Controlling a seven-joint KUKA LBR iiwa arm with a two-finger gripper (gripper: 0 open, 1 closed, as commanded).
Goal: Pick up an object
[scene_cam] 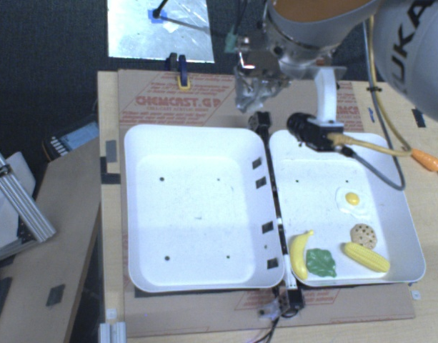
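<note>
Cardboard-topped worktop (168, 98): jaws (256, 98) state unclear, hovering behind bins, pre-reach; next descend onto banana (299, 254) in right bin (404, 220).

You have two white bins: the left bin (193, 206) shows a few small dark dots on its floor, and the right bin (394, 220) carries the coloured pieces. In it you see a yellow banana (299, 254), a green leafy piece (321, 263), a yellow corn cob (366, 257), a tan cookie (363, 235) speckled with darker spots, and a white fried egg (351, 199) with a yellow yolk. Your arm (326, 6) is grey with an orange band, and the gripper (258, 95) below it is metallic grey. The board (177, 100) beneath the bins is light brown with red lettering. Behind it lies a silvery sheet (158, 20) bearing a blue patch.
</note>
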